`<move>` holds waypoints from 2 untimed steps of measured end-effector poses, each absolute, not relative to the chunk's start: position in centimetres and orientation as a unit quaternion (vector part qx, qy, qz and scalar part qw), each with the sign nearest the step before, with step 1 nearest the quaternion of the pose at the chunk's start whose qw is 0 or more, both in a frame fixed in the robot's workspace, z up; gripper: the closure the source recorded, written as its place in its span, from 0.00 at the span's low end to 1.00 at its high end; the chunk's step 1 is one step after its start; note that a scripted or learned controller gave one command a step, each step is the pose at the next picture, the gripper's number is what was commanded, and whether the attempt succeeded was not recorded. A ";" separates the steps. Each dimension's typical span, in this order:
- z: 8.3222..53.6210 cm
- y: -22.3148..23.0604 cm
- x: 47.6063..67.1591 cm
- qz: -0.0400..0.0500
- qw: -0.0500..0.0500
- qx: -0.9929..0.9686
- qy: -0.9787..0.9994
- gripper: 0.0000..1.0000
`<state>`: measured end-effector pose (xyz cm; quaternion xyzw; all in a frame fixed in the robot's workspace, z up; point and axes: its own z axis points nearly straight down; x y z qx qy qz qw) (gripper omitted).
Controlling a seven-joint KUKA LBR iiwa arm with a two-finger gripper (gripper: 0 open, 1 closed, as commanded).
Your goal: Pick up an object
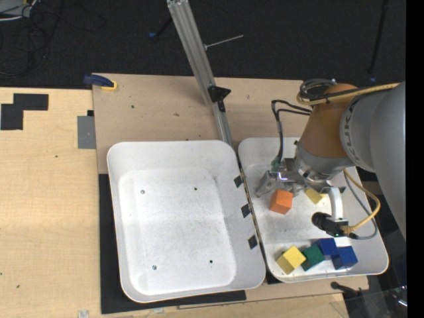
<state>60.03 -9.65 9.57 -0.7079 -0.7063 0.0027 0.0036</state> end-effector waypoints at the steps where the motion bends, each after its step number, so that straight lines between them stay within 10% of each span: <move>1: 10.9 -9.9 60.1 0.001 0.002 -0.710 -0.704 1.00; 2: 15.1 -9.8 59.9 0.000 0.000 -0.710 -0.705 1.00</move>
